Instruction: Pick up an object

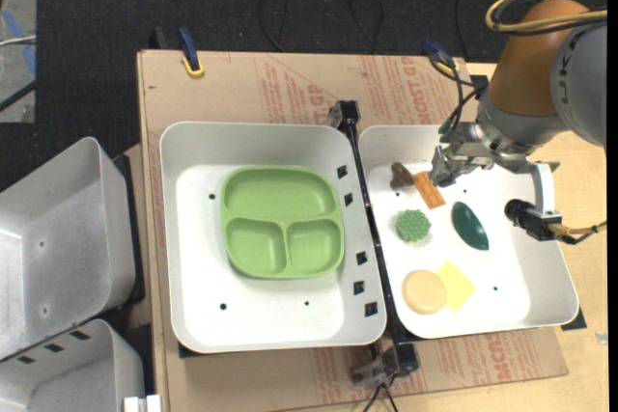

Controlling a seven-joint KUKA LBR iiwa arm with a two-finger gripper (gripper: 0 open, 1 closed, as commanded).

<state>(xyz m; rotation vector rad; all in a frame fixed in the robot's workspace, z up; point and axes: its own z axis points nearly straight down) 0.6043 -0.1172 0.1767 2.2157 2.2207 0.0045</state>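
The gripper (447,171) hung just right of the orange block (430,189), whose long axis ran diagonally.

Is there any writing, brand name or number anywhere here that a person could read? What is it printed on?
Red printed lettering runs along the brown cardboard sheet under the two white bins: too blurred and skewed to read.
More red print on the same sheet's front edge, near the bottom right: also unreadable.
No text shows on the green divided plastic tray, the small objects in the right bin, or the grey and orange arm.
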